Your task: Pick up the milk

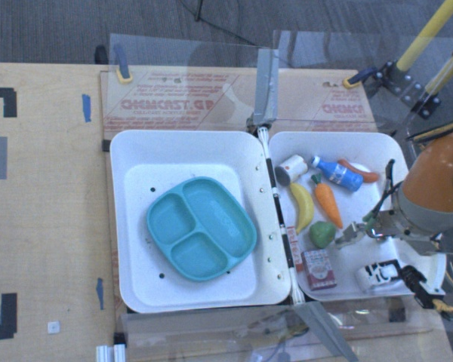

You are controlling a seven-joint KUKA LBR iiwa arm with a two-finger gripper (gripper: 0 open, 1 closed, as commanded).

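1. I see the milk carton [318, 268] lying in the lower left part of the right bin [332, 136], near its left wall.
2. The gripper [352, 234] is at the right of the frame, up and right of the carton, just beside a green fruit [322, 234].
3. I cannot tell if the jaws are wide or narrow.

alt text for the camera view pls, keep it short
A grey arm with an orange band reaches in from the right, its pincer over the right bin, near a green fruit and a red carton, likely the milk. That bin also holds a banana, carrot, blue bottle and white cup; the left bin holds a teal divided tray.
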